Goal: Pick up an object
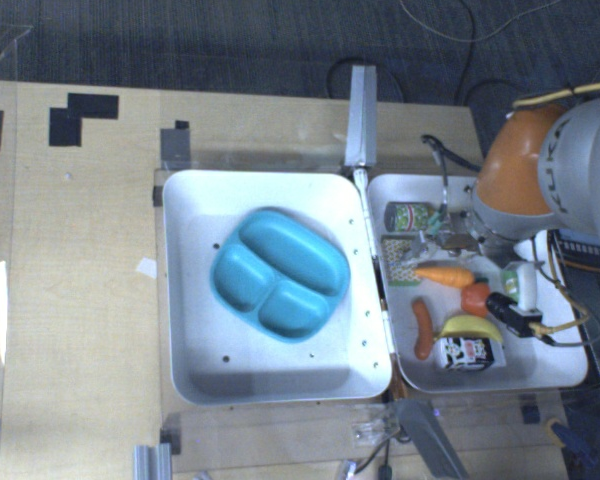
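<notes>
I see the gripper low over the right bin, apparently just above the carrot beside the can; I cannot tell its fingers' state.

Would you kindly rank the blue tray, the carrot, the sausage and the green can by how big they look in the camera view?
1. Blue tray, by far the largest.
2. Carrot.
3. Green can and sausage look too alike to rank.
</notes>
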### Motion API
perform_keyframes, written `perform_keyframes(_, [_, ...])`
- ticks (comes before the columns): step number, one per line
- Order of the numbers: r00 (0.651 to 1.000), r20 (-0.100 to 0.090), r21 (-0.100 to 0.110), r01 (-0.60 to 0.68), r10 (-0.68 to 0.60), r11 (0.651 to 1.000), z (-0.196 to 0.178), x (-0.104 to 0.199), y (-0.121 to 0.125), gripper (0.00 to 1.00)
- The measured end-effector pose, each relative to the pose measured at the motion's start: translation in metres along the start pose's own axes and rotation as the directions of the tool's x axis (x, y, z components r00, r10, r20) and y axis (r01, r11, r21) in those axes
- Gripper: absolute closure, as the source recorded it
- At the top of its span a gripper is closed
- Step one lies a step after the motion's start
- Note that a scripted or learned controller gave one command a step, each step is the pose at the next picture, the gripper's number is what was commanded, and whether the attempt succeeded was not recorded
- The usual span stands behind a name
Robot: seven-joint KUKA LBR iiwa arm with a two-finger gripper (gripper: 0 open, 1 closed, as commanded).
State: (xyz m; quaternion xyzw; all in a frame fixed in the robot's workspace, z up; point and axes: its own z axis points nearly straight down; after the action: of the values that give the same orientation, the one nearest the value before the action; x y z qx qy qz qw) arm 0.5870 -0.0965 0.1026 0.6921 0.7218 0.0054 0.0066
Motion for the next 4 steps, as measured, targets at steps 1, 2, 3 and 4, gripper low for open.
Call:
perform_keyframes(1, [1.000, 0.002, -0.017, 0.012, -0.012, 1.000, 0.006, -0.009, -0.054, 0.00])
perform_keyframes(2, [0.987, 0.003, -0.008, 0.163, -0.163, 0.987, 0.009, -0.031, 0.042, 0.00])
perform_keyframes(3, [0.990, -0.017, 0.056, 0.139, -0.138, 0.989, 0.015, -0.030, 0.074, 0.00])
perform_keyframes(4, [0.989, -0.014, 0.059, 0.148, -0.147, 0.987, 0.007, -0.031, 0.074, 1.00])
